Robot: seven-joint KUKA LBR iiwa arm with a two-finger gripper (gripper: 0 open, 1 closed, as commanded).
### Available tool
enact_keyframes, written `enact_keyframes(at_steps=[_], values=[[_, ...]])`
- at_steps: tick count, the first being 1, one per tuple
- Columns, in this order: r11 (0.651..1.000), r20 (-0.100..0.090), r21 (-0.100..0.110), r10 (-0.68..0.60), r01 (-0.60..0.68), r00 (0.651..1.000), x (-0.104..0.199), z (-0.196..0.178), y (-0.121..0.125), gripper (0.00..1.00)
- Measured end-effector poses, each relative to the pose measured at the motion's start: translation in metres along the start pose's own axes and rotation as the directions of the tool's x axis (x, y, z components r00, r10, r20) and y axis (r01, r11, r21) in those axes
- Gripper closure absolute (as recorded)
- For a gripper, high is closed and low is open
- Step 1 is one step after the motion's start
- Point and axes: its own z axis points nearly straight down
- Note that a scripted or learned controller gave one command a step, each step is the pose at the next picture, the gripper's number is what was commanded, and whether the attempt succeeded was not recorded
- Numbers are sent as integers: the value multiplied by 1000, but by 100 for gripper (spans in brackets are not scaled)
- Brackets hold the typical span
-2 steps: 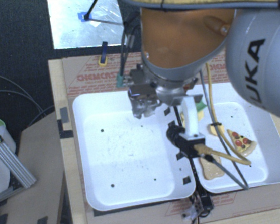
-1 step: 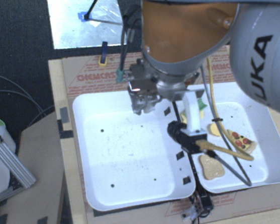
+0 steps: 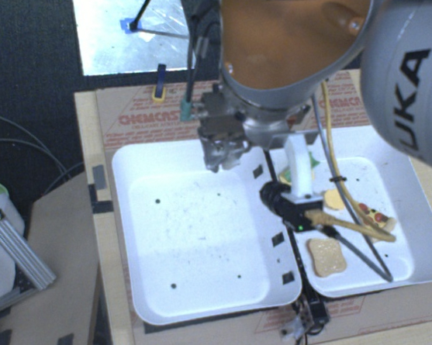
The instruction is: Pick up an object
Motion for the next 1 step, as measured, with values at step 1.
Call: enact_keyframes(at_steps=[1], values=[[1000, -1, -3, -3, 3, 1000, 0, -11, 1, 100]])
